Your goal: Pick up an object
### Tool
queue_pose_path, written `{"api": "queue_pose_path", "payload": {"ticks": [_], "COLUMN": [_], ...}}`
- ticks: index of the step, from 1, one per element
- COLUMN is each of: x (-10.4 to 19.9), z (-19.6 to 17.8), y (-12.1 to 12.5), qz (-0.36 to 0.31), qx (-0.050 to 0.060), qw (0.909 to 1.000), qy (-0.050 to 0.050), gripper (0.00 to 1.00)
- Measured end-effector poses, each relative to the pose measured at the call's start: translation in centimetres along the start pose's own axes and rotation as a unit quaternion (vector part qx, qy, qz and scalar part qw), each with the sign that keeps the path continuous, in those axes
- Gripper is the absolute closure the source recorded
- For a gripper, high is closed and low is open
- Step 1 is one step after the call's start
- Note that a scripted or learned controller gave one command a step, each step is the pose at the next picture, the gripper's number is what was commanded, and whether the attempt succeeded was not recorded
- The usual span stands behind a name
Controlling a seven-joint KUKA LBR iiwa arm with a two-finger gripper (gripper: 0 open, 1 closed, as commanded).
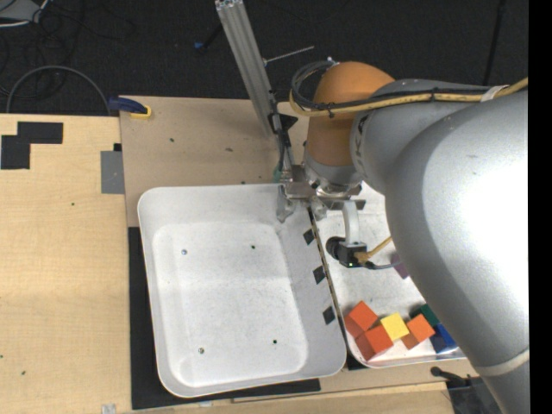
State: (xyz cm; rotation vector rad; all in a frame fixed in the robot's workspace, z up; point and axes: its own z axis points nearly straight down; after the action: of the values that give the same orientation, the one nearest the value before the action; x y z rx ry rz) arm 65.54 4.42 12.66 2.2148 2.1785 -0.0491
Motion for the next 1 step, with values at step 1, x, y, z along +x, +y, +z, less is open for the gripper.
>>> {"api": "queue_pose_path", "payload": {"ticks": [1], "x": [0.01], "z": [0.0], "y": [0.0], "qz": [0.0], "qx": [0.0], "qw": [1.0], "qy": [0.0], "gripper": [1.0]}}
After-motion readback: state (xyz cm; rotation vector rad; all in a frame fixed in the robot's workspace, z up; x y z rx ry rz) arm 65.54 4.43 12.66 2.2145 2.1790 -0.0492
